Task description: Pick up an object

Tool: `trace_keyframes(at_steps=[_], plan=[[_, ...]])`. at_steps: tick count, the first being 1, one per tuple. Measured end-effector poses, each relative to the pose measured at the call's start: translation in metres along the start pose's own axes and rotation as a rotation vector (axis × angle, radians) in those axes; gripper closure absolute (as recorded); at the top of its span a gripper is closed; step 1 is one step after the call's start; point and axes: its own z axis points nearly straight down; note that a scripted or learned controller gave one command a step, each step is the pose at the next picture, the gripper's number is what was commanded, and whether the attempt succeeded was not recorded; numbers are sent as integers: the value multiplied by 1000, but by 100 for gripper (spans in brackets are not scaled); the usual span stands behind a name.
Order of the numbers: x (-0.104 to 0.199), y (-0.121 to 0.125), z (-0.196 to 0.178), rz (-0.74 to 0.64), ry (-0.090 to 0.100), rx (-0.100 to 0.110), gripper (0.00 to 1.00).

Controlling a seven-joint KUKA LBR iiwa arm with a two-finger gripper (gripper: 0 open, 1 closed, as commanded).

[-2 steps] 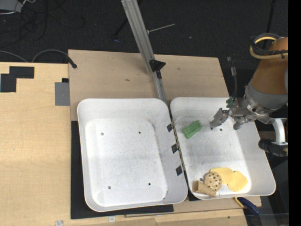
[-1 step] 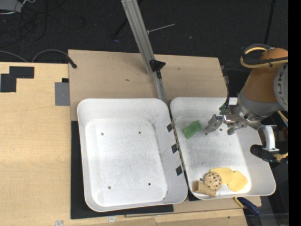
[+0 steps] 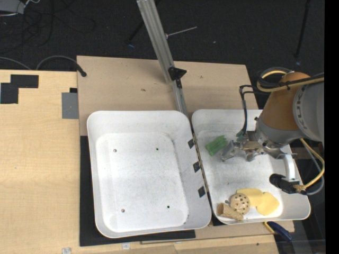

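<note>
We note the arm (image 3: pixel 288 112) entering over the bench's right edge, its grey body cut off there and its bulk hiding part of the right bin's (image 3: pixel 212 121) right rim. The pincer (image 3: pixel 233 151) sits low over the right bin, small and cluttered with metal parts; we cannot tell whether it is spread or pressed together, and nothing is plainly seen between its tips. A green object (image 3: pixel 216 144) lies on the right bin's floor toward the divide between the bins, just beside the pincer on its left, tilted; whether the two touch we cannot make out. Near that bin's front edge lie a yellow flat piece (image 3: pixel 262 201), a round brown perforated piece (image 3: pixel 239 201) touching it, and a small tan wedge (image 3: pixel 229 211) at the rim, all well apart from the pincer. Their exact nature is too small to read. The left bin (image 3: pixel 140 173) shows a few dark specks. A slanted metal rail (image 3: pixel 159 44) crosses the bench's (image 3: pixel 127 83) far edge.
</note>
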Motion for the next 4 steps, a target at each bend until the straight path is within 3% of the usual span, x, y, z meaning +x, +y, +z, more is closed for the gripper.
trace_keyframes(at_steps=[1, 3, 4], plan=[[-2, 1, -14, 6, -2, -6, 100], [5, 1, -115, -2, -3, -13, 100], [60, 13, -113, -5, -1, -8, 100]])
